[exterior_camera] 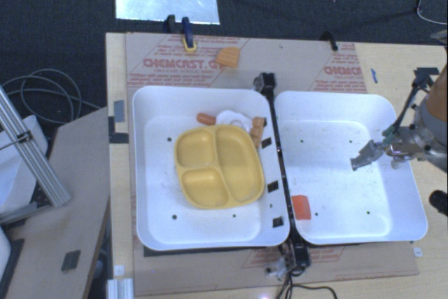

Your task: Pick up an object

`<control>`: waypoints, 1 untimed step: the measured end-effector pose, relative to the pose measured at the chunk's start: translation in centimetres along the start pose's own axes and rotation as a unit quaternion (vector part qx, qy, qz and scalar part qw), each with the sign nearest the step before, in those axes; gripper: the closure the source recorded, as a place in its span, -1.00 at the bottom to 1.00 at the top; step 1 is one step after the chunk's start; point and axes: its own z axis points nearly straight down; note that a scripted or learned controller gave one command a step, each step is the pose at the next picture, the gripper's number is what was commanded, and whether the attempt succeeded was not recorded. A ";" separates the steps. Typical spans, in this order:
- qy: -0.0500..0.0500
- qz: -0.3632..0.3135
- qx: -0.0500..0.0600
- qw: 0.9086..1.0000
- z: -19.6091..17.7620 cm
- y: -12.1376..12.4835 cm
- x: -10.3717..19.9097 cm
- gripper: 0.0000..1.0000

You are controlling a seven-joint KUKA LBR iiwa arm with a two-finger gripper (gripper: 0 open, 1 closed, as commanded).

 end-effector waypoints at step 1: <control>-0.002 -0.001 -0.010 1.000 -16.5 -0.5 0.2 -1.00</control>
